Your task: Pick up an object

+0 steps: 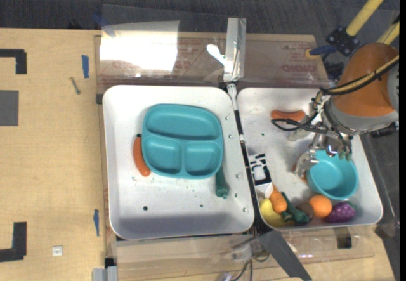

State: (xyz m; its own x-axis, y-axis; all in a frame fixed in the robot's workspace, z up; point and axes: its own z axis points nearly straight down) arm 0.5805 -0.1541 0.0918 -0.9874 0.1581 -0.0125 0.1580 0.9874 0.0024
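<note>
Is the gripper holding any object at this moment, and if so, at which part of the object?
It cannot be told. The gripper is at the rim of the teal bowl in the right bin, but no hold on it is visible.

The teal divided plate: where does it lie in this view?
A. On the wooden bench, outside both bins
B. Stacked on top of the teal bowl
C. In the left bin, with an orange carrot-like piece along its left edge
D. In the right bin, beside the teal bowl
C: the teal divided plate sits inside the left bin, and an orange carrot-like piece lies against its left edge.
</note>
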